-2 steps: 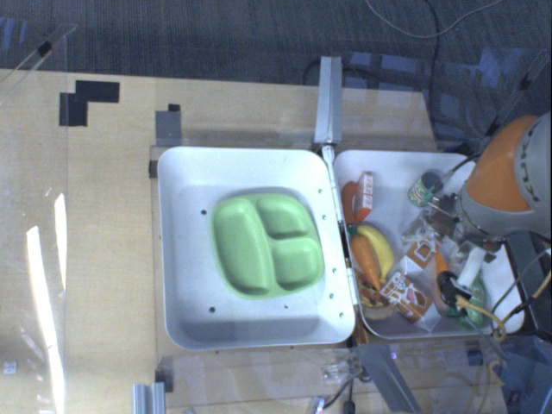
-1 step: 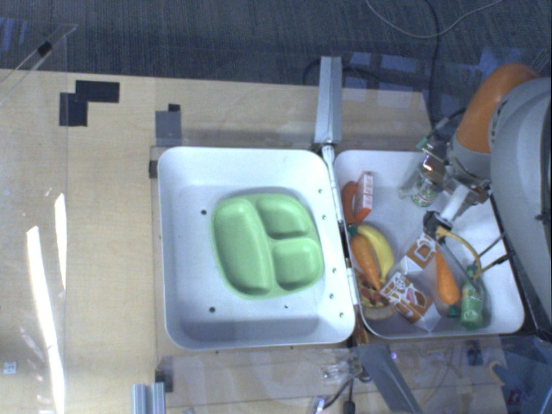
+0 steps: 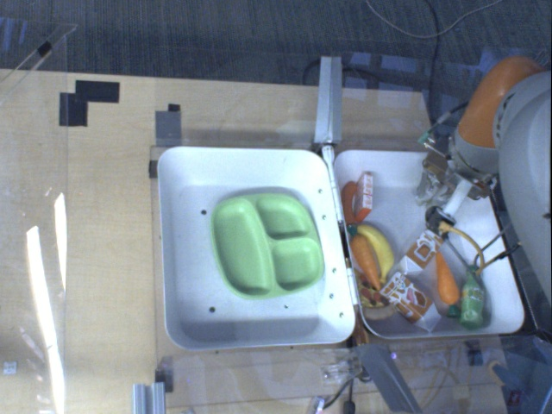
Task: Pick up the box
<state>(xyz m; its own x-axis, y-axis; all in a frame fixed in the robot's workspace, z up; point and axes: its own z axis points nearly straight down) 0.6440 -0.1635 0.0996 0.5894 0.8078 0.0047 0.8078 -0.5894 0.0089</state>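
The box lies flat in the right bin, near the front wall, touching a banana and close to a carrot. It looks light, stiff and thin, so pinch its long sides. The tool hangs over the bin's back part; I cannot tell its state. Fruit crowds the left

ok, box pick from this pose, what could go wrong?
1. The box lies among a banana, a carrot and a green bottle, so the fingers may catch a neighbour.
2. A similar carton sits between gripper and box; a wrong pick seems possible.
3. The box is near the right bin's front wall, leaving little room.
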